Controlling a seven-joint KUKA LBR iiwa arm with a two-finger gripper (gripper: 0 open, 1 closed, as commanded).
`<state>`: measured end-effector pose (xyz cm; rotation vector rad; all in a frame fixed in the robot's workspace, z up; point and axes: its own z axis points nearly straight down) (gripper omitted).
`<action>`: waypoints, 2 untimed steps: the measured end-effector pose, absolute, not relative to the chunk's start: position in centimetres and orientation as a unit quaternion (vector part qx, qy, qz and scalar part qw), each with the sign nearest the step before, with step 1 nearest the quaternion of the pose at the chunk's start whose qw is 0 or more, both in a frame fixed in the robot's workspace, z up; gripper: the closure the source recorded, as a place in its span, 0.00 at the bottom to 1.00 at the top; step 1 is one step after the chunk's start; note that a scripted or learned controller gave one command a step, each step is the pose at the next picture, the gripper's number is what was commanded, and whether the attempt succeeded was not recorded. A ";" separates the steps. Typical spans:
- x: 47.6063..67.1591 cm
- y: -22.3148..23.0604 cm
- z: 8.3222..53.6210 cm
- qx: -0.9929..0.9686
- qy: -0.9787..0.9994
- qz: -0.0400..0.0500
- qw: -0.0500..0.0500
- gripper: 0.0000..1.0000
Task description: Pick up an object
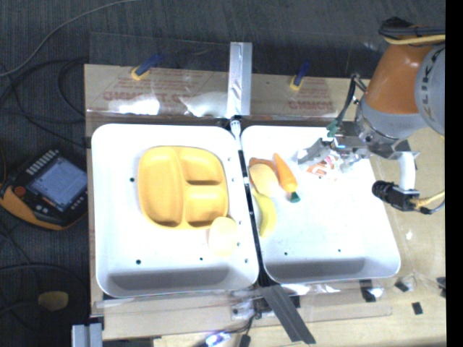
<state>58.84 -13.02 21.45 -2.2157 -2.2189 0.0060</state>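
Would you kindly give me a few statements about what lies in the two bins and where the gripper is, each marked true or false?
1. The yellow divided tray lies in the left bin. True.
2. The carrot lies in the left bin. False: it is in the right bin, near the divider.
3. The gripper is over the right bin's far side. True.
4. The banana lies on the tray. False: it is in the right bin, along its left wall.
5. A pale round object sits at the tray's near right corner. True.
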 end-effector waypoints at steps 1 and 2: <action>61.8 -12.1 20.3 -0.685 -0.728 0.003 0.002 0.00; 60.8 -7.9 26.3 -0.684 -0.729 0.002 0.002 0.00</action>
